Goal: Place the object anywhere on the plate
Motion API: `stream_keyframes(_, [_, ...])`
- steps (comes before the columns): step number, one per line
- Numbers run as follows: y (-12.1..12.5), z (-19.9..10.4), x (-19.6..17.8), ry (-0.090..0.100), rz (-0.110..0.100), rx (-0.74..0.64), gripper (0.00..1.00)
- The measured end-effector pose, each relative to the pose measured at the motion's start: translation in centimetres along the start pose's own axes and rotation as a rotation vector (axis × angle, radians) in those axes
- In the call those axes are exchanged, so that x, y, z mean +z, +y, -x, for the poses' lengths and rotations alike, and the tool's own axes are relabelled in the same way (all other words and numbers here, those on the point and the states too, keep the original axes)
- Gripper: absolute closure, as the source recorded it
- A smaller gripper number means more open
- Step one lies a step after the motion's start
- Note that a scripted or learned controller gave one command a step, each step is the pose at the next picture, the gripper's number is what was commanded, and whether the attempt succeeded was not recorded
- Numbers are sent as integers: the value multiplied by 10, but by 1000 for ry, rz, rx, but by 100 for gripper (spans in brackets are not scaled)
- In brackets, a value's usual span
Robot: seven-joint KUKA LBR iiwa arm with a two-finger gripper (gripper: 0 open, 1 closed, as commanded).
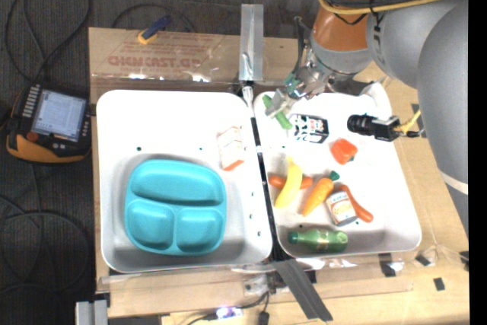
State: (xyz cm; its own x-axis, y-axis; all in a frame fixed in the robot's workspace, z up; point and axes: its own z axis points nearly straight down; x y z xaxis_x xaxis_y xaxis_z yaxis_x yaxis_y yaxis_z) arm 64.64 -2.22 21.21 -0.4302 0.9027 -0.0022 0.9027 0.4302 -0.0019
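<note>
The pincer (pixel 283 104) hangs over the far left corner of the right bin (pixel 396 228), and something small and green sits right at its tips; whether it is actually clamped there or merely lying beneath cannot be told, nor whether the tips are apart or together.

The plate (pixel 176 205), a teal one with three compartments, lies in the near part of the left bin (pixel 152 104), well apart from the pincer. A small carton (pixel 230 148) lies beside the plate, toward the divider.

The likely things to move lie in the right bin: a banana (pixel 288 183), a carrot (pixel 317 195), a green bottle (pixel 318 240), a small jar (pixel 342 208) and a red pepper (pixel 343 151). They look like toy food, so probably light, hard and smooth. The rounded ones would tend to slip or roll; a grip across the middle of the narrow width seems safest. The banana and carrot touch, so taking one may nudge the other.
</note>
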Motion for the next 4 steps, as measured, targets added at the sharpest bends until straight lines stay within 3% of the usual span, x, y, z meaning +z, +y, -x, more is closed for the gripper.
stream_keyframes(1, [5,-77,29,3,-1,-54,100])
stream_keyframes(2, [-28,-138,29,3,0,-164,100])
stream_keyframes(3, [-5,-188,36,2,0,-237,100])
stream_keyframes(4, [25,-167,-81,0,2,-303,100])
